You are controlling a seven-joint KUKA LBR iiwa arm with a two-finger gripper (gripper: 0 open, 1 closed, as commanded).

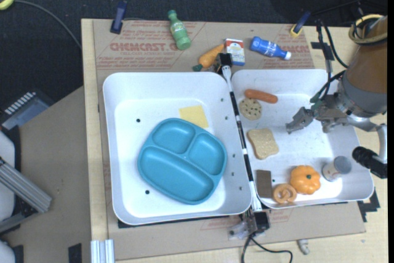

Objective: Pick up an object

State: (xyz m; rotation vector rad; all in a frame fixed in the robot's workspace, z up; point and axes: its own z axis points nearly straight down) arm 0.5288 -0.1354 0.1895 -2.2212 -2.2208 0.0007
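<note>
Though its finger spread could not be told, the gripper (298,122) hovered right-centre near the tan toast slice (263,143), likely light, stiff, best pinched edgewise.

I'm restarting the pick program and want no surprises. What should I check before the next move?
1. Gripper holds nothing: ok.
2. Gripper over the right bin: ok.
3. Bread lies apart from its neighbours: ok.
4. Cookie and sausage apart: not ok, they nearly touch.
5. Pumpkin apart from the pretzel: not ok, side by side.
6. Finger opening: cannot tell.
</note>
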